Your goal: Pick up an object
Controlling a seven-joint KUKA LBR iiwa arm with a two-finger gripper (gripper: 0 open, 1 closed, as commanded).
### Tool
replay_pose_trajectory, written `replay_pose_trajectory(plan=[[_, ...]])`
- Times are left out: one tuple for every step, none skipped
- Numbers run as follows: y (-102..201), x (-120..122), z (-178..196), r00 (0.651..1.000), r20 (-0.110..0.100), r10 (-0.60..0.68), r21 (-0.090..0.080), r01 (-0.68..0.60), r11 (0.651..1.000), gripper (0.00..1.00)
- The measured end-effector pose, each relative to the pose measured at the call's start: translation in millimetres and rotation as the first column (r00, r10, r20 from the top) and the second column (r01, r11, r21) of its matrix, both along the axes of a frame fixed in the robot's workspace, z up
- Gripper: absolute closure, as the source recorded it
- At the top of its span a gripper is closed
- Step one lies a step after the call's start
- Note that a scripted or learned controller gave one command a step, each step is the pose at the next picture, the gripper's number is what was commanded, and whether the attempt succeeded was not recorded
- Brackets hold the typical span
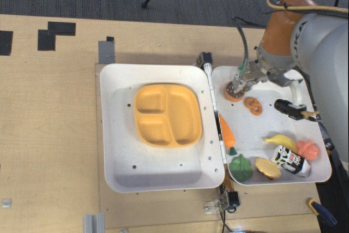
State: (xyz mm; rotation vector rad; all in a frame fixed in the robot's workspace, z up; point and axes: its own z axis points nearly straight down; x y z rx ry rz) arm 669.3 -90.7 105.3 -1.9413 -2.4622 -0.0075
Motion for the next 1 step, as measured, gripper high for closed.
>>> replay_pose_trajectory(plan=[[59.7, -2.7, 80.1, 0.891, 0.004, -0.455, -0.006, 0.455, 0.891, 1.00]])
